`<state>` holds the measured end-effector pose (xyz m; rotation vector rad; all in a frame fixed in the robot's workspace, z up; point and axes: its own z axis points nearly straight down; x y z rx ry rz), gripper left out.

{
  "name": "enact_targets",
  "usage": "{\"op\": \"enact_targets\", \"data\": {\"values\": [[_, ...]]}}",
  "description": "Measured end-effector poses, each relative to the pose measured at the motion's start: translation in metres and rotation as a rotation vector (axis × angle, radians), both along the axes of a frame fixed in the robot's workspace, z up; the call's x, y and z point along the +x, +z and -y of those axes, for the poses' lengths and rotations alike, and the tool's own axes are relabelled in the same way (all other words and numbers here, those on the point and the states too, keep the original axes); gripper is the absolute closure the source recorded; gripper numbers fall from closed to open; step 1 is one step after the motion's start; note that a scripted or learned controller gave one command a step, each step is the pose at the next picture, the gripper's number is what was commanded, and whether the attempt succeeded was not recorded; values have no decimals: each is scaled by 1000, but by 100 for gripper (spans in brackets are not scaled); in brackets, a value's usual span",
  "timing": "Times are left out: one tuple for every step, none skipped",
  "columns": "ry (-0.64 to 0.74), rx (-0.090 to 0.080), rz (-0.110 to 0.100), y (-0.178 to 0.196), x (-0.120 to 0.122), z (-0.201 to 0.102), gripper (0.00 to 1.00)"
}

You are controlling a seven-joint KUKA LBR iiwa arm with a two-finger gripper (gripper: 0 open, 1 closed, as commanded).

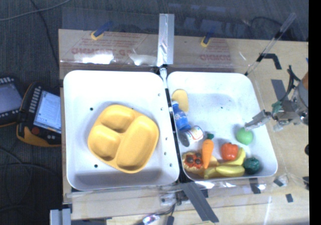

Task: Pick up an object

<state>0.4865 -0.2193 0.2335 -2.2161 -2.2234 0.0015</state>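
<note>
Nearest to us, along the front wall of the right white bin point(261, 119), we see a crowd of toy food: a yellow plastic banana point(228, 170), an orange plastic carrot point(207, 153), a red plastic tomato point(228, 151), a dark green broccoli-like piece point(252, 164) and a brown patterned flat piece point(192, 160), all touching or overlapping. Just behind them lies a small green round ball point(245, 136), standing a little apart. Against the divider we find a blue-and-white bottle point(180, 119), a grey-and-white can point(190, 134) and a pale yellow rounded piece point(180, 99).

The left white bin point(80, 98) holds a yellow plastic divided tray point(124, 137).

The gripper point(256, 122) reaches in from the right, its tip just above the green ball; we cannot tell how its jaws stand, as they are too small and blurred. Nothing is visibly held.

We judge the green ball the likely target. The risk is that a round, smooth ball rolls away if the tool comes down off-centre, or squirts out toward the tomato. A wider miss could catch the bin's right wall.
</note>
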Motion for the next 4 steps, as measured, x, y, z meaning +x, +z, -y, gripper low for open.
{"op": "enact_targets", "data": {"values": [[-165,-1,0,-138,-3,-71,0],[-31,-13,20,-142,2,-119,0],[-29,-8,18,-133,2,-121,100],[-59,-5,0,-14,47,-153,100]]}}
